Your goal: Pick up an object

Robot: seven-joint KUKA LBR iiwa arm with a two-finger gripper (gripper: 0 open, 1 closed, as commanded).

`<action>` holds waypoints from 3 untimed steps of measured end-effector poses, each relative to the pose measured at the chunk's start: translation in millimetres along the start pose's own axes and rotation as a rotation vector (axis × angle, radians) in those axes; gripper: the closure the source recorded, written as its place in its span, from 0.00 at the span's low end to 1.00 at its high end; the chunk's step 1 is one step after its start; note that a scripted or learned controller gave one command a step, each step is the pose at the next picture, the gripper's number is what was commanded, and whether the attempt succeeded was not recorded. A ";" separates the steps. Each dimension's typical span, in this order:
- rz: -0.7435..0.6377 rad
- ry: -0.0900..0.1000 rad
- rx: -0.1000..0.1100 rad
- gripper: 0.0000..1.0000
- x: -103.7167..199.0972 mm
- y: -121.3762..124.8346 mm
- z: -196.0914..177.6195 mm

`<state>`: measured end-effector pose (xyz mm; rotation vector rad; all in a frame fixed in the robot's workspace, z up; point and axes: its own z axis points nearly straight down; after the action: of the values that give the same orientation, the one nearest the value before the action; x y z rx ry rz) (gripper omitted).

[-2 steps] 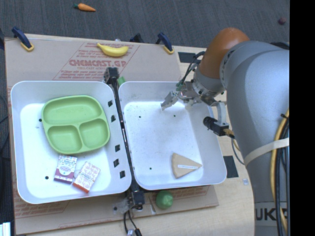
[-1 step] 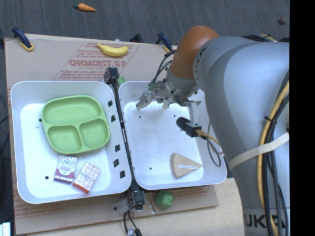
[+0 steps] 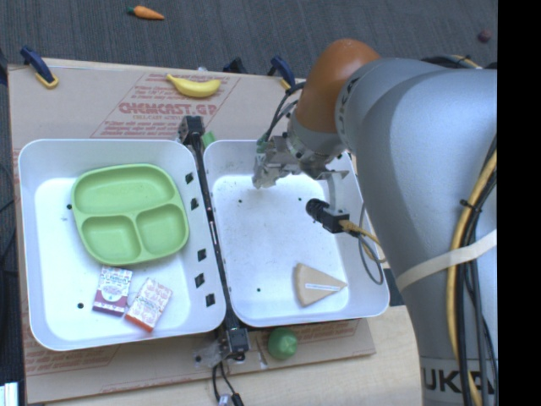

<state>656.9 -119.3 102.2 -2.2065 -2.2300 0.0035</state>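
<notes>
My gripper (image 3: 264, 174) hangs over the back edge of the right bin (image 3: 270, 307), fingers pointing down near the bin's rear wall. Nothing shows between them. A tan cheese wedge (image 3: 316, 284) lies in the right bin's front right corner, well apart from the gripper. The left bin (image 3: 38, 311) holds a green divided plate (image 3: 129, 211) and two small snack packets, one dark red (image 3: 112, 290) and one pink (image 3: 149, 303), near its front.
A yellow banana (image 3: 194, 84) lies on the cardboard behind the bins. A green ball (image 3: 282, 342) sits on the cardboard in front of the right bin. An orange carrot (image 3: 147, 12) lies on the carpet. Blue clamps (image 3: 38, 64) hold the board's back edge.
</notes>
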 end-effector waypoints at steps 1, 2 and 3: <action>0.004 0.000 -0.006 1.00 67.9 0.8 -121.5; 0.004 -0.001 -0.003 0.00 67.1 -0.1 -120.0; 0.007 -0.002 0.001 0.00 -8.0 -1.8 -33.4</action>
<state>655.3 -127.3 135.7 -2.2154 -2.2228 0.0068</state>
